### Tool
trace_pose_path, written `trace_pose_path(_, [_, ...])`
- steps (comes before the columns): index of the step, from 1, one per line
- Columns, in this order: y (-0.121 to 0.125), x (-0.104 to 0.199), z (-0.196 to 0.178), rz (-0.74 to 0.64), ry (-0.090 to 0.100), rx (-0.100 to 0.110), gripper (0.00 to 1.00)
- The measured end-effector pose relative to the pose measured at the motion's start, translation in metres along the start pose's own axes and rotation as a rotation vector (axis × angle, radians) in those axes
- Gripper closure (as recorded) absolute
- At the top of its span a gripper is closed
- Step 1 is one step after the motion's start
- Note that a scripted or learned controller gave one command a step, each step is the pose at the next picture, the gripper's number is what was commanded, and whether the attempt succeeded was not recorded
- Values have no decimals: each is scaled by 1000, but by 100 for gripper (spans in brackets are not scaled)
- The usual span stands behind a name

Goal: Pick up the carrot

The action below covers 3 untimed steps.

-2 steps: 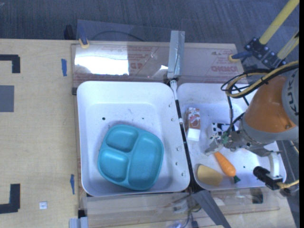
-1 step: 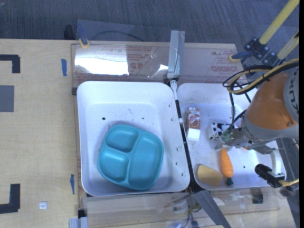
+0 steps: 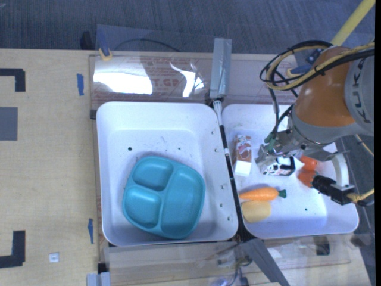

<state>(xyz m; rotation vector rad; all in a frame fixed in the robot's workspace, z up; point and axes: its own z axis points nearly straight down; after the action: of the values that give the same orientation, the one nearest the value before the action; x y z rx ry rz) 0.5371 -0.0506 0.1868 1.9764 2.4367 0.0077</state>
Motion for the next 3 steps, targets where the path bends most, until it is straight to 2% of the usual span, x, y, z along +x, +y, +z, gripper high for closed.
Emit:
trace_pose_path(1, [-2, -1, 2, 3, 0, 6, 0])
trace_pose_path(2, [-54, 3, 2, -268, 2, 8, 0])
trace_pose_path(3, [-56, 10, 2, -622, 3, 6, 0])
